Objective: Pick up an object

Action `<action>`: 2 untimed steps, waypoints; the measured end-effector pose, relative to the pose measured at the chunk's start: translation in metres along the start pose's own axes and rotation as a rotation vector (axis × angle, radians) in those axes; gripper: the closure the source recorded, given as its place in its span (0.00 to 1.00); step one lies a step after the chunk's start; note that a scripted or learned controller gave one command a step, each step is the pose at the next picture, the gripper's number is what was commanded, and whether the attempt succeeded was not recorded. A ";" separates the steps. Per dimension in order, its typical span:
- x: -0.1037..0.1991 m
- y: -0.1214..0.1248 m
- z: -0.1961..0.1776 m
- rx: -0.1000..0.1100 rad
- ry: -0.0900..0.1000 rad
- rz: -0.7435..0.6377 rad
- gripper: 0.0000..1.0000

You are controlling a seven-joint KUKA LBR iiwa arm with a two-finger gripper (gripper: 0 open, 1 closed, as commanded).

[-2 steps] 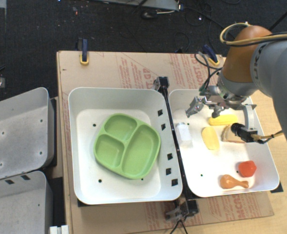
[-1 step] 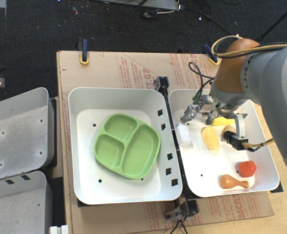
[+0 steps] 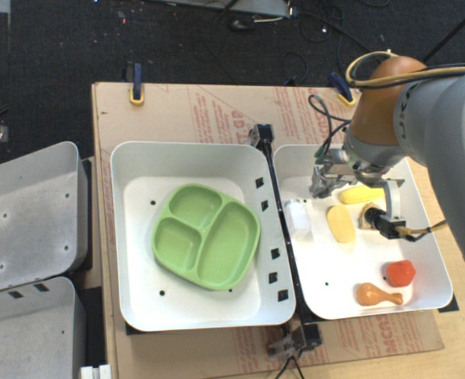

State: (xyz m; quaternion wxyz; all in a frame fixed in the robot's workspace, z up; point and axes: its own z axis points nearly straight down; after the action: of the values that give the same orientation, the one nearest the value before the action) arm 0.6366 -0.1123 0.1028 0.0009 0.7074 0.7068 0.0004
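Two white bins sit on cardboard; over the right bin (image 3: 433, 271), the gripper (image 3: 327, 181) hangs near a yellow banana (image 3: 360, 195), its grip state unclear.

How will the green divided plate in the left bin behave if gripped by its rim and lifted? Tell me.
The green divided plate looks like moulded plastic, so probably stiff and light. Its surface looks smooth and glossy, so it could slip. Being wide and gripped at one edge, it would likely droop or swing.

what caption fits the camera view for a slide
Claw hovers over yellow items in the right bin; green divided plate sits in the left.
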 end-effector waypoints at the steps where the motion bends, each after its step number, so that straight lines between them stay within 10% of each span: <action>1: -0.001 -0.006 -0.061 -0.004 0.000 0.000 1.00; 2: -0.008 0.002 -0.110 -0.003 -0.001 -0.002 1.00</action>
State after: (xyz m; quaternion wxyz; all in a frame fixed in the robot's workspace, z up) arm 0.6383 -0.1198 0.2126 0.0023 0.7065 0.7077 0.0013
